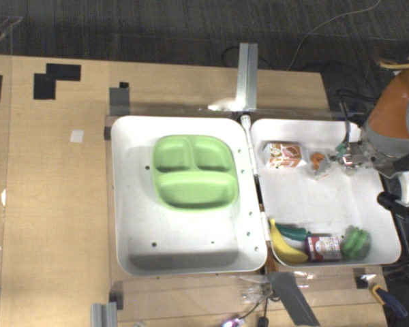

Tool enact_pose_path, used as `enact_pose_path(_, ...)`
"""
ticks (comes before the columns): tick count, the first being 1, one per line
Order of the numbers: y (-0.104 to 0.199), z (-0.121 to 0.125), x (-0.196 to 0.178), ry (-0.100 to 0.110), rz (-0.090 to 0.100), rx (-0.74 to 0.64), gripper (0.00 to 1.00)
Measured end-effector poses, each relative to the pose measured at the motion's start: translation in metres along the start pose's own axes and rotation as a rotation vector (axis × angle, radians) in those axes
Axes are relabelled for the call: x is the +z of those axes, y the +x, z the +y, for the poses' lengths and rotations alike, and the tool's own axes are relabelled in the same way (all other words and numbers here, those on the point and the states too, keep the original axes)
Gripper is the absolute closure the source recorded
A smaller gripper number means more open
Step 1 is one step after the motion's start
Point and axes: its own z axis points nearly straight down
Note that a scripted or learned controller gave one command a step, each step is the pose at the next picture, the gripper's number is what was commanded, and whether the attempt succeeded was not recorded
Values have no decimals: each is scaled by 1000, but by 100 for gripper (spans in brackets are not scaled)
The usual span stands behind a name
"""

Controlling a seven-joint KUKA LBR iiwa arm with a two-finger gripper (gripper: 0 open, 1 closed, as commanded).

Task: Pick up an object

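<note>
From the camera above, my gripper [346, 157] sits low at the far right corner of the right bin [341, 203]. My fingers blur into metal and cable there, so I cannot tell whether they are apart or together, and I see nothing between them.

The risk, as I judge it, is a miss. The nearest thing to me is a small orange piece [317, 160], just beside the gripper's tip; it is small and could skid away or slip out if I close off-centre. The bin wall is near, so a descent too far to the right could strike the rim.

The right bin also holds a flat red-and-white packet [283, 154] at the far side. Along the near wall lie a banana [285, 244], a dark bottle on its side [322, 246], touching the banana, and a green round object [358, 242] at the bottle's other end. That crowded row would be hard to enter cleanly.

The left bin [133, 203] holds a green divided tray [193, 171], lying flat. Both bins rest on the wooden surface [48, 203].
</note>
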Motion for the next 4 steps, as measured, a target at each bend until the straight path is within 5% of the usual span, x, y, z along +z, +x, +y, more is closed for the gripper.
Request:
enact_pose_path(1, 1, 4, -14, -7, -2, -8, 100)
enact_pose_path(2, 1, 4, -14, -7, -2, -8, 0)
enact_pose_path(3, 13, 32, 1, 0, 0, -32, 0)
enact_pose_path(4, 28, 38, -20, 2, 1, -195, 0)
